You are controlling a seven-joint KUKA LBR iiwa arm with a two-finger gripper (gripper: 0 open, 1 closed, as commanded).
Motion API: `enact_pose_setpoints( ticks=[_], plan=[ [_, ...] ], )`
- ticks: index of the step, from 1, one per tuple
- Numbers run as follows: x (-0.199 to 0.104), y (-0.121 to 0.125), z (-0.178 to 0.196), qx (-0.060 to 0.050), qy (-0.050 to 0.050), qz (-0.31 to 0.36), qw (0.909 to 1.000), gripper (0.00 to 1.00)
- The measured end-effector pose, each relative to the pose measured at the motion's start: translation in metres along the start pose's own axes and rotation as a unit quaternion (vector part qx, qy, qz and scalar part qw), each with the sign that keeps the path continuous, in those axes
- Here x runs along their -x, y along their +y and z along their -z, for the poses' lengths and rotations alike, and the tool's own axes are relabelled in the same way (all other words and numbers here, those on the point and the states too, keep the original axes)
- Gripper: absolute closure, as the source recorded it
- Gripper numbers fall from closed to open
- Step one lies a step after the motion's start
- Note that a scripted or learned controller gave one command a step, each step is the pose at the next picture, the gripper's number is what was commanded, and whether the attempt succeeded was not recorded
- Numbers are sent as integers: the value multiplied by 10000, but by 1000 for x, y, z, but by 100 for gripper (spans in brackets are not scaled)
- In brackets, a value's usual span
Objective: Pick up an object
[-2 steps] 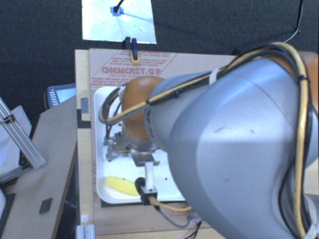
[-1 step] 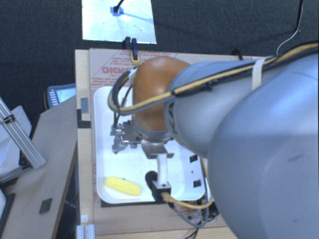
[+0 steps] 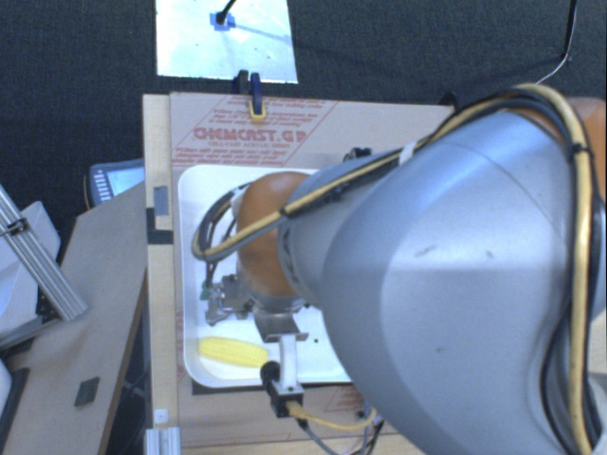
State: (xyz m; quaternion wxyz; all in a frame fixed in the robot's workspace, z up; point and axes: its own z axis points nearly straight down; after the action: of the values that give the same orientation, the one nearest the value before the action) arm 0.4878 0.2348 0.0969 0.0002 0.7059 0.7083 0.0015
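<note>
From the camera view, I'm looking down on the surface [image 3: 114,282] and the arm [image 3: 455,282] takes up most of the frame, coming in from three o'clock and sweeping across to the centre. Its orange band [image 3: 266,226] sits right over the middle of the white bin [image 3: 190,254], and below it the wrist hardware hangs down into the bin. The end effector [image 3: 275,335] is low, at about six o'clock from the orange band, but the wrist blocks my line to its tips, so I cannot tell whether it is wide or narrow, and I see nothing between them.

The thing I'd go for is the yellow object [image 3: 232,352], ribbed like a corn cob, lying flat along the bin's near edge at roughly seven o'clock from the wrist. It looks just beside the end effector, towards nine o'clock of it, and apart from it as far as I can judge.

A cardboard sheet [image 3: 251,133] with red lettering lies under the bin at twelve o'clock, with a clamp [image 3: 254,98] on its far edge.

My read: this is the approach, arm down in the bin, no grasp made yet. Next move calls for a small shift towards the yellow object, lining up across its short side, then closing and lifting. The bin wall is near, so I'd watch clearance there.
</note>
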Motion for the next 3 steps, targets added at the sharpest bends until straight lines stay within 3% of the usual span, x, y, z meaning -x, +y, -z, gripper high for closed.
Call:
enact_pose_setpoints(
  ticks=[1, 2, 3],
  plan=[
    [1, 51, 72, 38, 5, 1, 10000, 0],
    [3, 149, -16, 18, -10, 3, 10000, 0],
    [9, 129, 136, 50, 17, 0, 10000, 0]
  ],
)
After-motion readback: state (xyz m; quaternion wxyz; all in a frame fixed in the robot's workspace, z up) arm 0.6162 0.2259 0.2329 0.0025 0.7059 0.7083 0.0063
